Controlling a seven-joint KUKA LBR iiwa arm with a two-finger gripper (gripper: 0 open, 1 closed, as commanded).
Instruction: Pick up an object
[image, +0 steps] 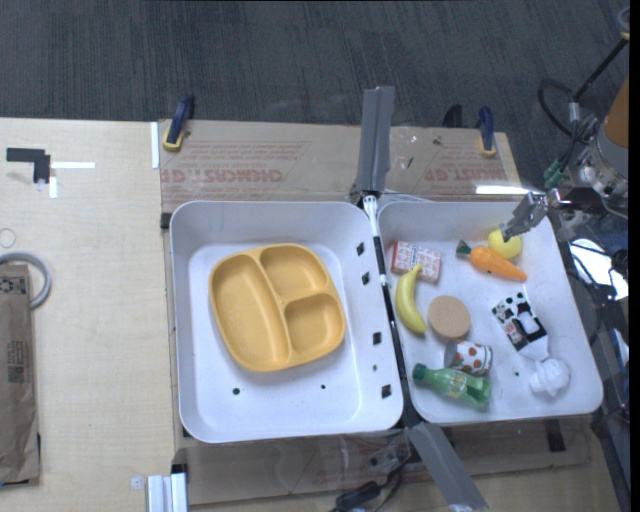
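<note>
Gripper (522, 222) low over the right bin (580, 330) — tips beside the yellow toy (503, 243), carrot (496, 262) just below — grip state, honestly, unreadable.

Even, fairly bright overhead light. Both white bins (190, 330) near overexposed, floors washed pale with little texture. Shadows soft and short: faint one under yellow tray (277, 304), thin dark rims beside banana (407, 300) and green bottle (453, 384). Bright glare patch at right edge by arm (600, 160). Dark floor at top dim, grainy. Overall slightly soft; small toys lack fine detail. Bench edges bow slightly.
</note>
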